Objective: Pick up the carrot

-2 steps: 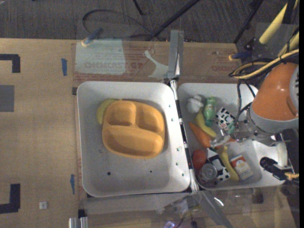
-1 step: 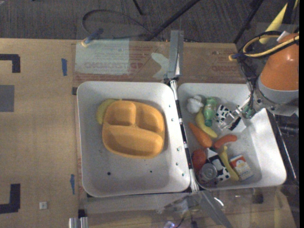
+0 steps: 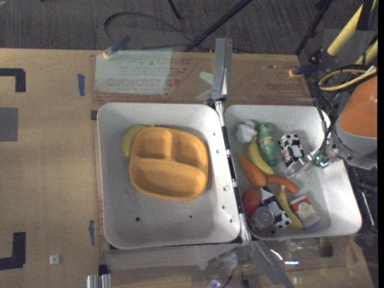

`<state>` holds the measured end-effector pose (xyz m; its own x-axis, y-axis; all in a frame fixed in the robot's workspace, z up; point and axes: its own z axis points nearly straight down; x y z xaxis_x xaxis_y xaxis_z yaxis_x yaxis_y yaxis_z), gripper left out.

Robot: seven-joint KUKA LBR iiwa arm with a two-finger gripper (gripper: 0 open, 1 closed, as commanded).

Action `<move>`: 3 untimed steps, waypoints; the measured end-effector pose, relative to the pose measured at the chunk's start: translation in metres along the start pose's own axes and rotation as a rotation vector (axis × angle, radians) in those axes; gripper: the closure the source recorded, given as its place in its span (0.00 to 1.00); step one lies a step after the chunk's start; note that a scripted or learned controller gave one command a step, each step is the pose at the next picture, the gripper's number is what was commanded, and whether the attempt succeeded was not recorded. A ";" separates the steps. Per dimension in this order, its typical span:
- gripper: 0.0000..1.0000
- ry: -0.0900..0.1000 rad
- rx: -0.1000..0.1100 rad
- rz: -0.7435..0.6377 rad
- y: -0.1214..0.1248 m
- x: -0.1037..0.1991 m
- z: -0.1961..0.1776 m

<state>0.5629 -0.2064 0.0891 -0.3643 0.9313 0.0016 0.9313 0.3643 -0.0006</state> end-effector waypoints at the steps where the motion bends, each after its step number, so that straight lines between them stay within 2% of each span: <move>1: 0.00 -0.002 0.000 0.123 0.050 -0.028 -0.114; 2: 0.00 0.002 0.003 0.028 0.028 -0.001 -0.062; 3: 0.00 0.003 0.003 -0.216 -0.016 0.042 -0.061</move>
<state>0.5325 -0.1732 0.1504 -0.5554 0.8316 0.0048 0.8316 0.5554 -0.0027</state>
